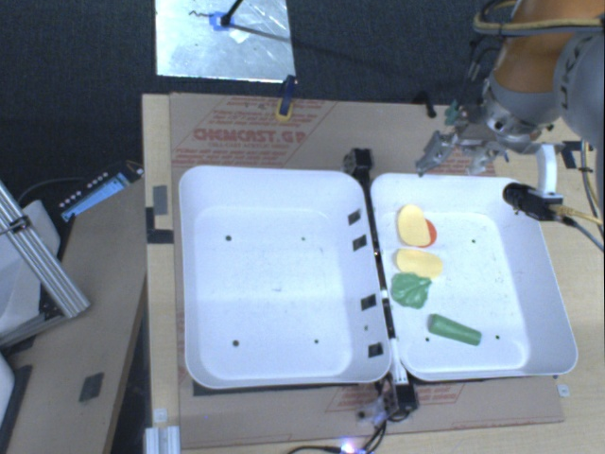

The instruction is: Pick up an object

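Far to the left of the pincer, beyond the bench edge, an aluminium rail [43, 263] lies at a slant with a blue-striped strip [95, 192] above it. Nearer, still well left of the pincer and lower in the view, sits the left bin [203, 206], its floor bare white. A silver sheet [222, 25] lies well to the pincer's upper left, and a yellow clip [284, 112] stands on the brown board [246, 135] below it. A row of black clips [364, 244] joins the two bins, down and left of the pincer.

The pincer [454, 154] hangs over the far rim of the right bin [539, 282], apart from everything in it; whether it is released or clenched cannot be told. Directly below it, near the bin's left wall, lie a yellow-and-red piece [416, 225], a yellow piece [419, 263] and a green leafy piece [411, 289], each touching the next. A green cylinder [455, 329] lies farther down, apart. Nothing stands between the pincer and these pieces.
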You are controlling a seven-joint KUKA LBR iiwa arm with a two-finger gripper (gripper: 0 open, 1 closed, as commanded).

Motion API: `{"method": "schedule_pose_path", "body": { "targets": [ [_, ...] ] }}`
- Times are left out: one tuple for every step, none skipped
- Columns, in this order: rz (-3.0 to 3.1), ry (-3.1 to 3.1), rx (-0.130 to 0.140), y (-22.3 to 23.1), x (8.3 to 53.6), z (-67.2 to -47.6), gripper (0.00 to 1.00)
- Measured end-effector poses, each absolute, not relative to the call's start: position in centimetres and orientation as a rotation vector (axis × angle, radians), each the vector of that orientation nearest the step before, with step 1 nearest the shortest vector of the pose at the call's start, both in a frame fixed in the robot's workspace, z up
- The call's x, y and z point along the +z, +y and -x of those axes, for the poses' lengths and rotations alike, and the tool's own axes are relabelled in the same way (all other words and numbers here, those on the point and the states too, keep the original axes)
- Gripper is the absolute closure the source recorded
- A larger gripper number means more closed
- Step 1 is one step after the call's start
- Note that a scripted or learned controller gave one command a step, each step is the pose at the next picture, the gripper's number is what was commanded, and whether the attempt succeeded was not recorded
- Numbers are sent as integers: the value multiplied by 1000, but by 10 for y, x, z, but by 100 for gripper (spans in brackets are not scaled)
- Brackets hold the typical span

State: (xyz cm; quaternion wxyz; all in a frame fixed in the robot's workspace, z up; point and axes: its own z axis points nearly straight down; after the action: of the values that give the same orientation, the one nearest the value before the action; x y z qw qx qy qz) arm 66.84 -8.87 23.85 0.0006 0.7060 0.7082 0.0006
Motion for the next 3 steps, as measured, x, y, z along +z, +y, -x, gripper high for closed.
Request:
{"method": "schedule_pose_path", "body": {
  "targets": [
    [-2229, 2227, -12, -102, 123, -613, 0],
    [-2221, 2221, 0, -139, 84, -604, 0],
    [-2209, 2225, 7, -119, 86, -660, 0]
  ]
}}
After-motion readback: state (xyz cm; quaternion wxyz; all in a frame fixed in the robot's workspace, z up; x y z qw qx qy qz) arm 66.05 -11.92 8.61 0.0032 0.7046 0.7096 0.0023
